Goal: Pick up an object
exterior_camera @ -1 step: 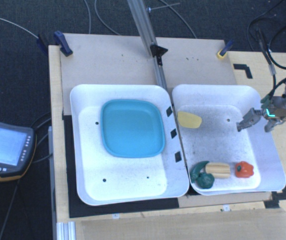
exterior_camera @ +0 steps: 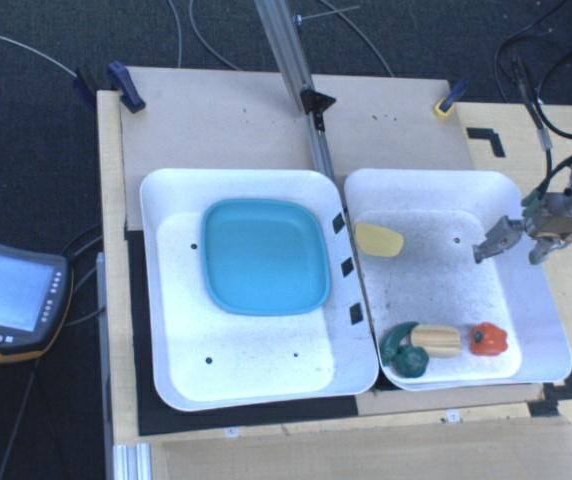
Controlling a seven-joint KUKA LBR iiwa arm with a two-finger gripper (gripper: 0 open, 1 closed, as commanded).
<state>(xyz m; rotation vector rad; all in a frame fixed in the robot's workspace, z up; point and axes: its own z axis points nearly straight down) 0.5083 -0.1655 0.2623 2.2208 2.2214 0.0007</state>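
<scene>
Yellow piece (exterior_camera: pixel 378 239) | right bin (exterior_camera: pixel 526 298) | tool (exterior_camera: pixel 514 246) well right, open

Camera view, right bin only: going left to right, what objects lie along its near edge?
Green toy vegetable → tan wooden block → red toy pepper, all in the right bin.

Bare right bin (exterior_camera: pixel 436 268) middle — toys (exterior_camera: pixel 444 342) along near edge
</scene>
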